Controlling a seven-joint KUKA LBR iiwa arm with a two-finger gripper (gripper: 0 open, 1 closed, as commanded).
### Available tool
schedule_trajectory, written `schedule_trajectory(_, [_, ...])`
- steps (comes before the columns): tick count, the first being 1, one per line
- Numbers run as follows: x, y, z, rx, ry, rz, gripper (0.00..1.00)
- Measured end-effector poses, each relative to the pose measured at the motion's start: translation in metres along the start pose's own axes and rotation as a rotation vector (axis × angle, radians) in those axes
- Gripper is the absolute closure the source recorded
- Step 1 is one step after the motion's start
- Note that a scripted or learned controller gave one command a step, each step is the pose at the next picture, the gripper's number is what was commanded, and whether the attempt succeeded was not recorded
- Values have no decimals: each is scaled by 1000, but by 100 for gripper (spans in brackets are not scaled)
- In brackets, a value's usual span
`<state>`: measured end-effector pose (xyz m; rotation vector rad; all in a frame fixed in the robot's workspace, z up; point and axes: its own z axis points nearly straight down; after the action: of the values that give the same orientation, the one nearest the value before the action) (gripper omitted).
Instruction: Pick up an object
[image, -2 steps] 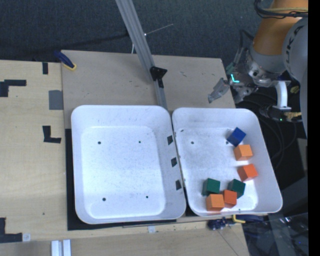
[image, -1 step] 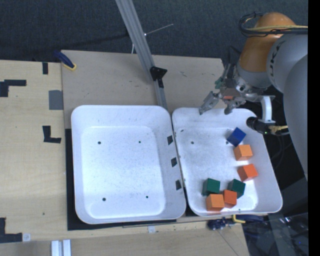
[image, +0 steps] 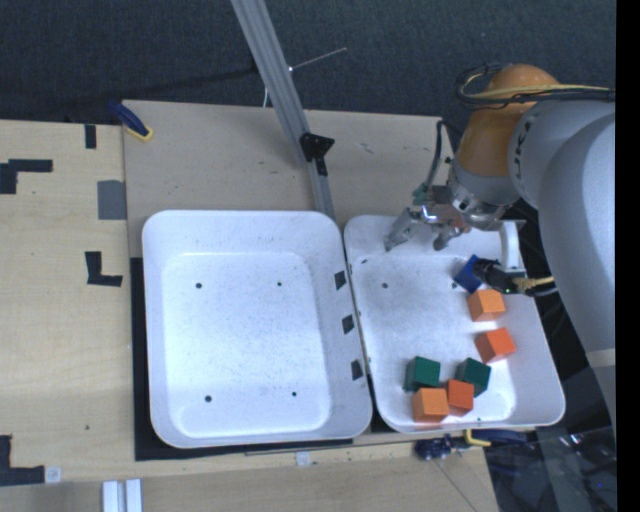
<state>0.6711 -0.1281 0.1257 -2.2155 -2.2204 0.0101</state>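
Seven small blocks lie in the right bin (image: 400, 320) as my gripper (image: 415, 240) hangs over that bin's far left corner, close to the rim. Its two fingers (image: 393, 238) are spread well apart and point down toward the bin floor, with nothing between them. The nearest piece is a blue block (image: 467, 272) by the bin's right wall, a little apart from my fingertips. Just below it in the view sits an orange block (image: 487, 304), and below that a second orange block (image: 495, 344), turned at a slant. At the near end of the bin four more huddle together: a green block (image: 423, 371) on the left, a darker green block (image: 474, 375) on the right, and in front of them an orange cube (image: 431, 403) touching a red-orange cube (image: 460, 395). The left bin (image: 160, 240) stands beside the right one, their rims meeting along the middle. My grey arm (image: 580, 170), with its orange band (image: 495, 140), reaches in from the right over the wooden bench (image: 60, 330).
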Motion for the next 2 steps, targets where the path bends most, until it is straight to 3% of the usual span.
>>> schedule_trajectory(1, [1,-1,36,-1,0,-1,0])
schedule_trajectory(2, [2,0,25,-3,0,-2,100])
